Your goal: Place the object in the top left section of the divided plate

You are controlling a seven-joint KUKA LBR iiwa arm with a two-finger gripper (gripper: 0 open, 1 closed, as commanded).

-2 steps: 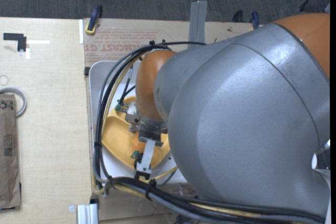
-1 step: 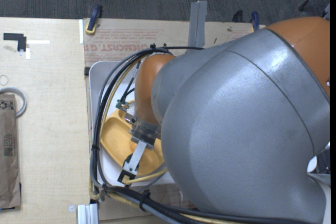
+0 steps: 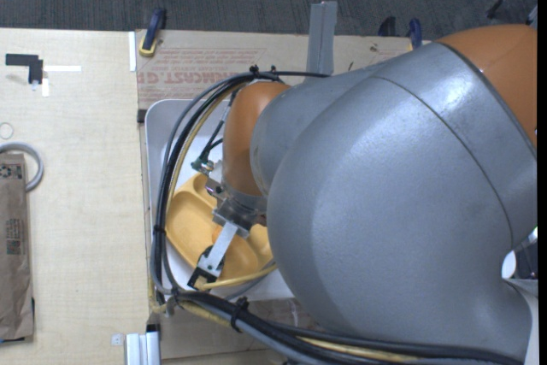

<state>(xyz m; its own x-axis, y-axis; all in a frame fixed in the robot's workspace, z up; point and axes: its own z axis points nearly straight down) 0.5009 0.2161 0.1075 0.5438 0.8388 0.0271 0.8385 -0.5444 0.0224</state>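
Note:
A yellow divided plate point(image 3: 190, 226) lies in the left white bin point(image 3: 155, 151). Only its left part shows, with a raised divider running across it. The grey arm with its orange band point(image 3: 248, 132) reaches over the bin and covers most of the plate. My gripper point(image 3: 226, 214) hangs right over the plate's upper middle, seen from behind the wrist. No loose object is visible on the part of the plate that shows; whatever lies under the wrist is hidden.
Black cables point(image 3: 175, 150) loop from the wrist along the bin's left and front rim. A cardboard sheet point(image 3: 205, 64) lies behind the bin, with blue clamps point(image 3: 154, 28) at its corners. A brown packet point(image 3: 14, 248) rests at the bench's far left.

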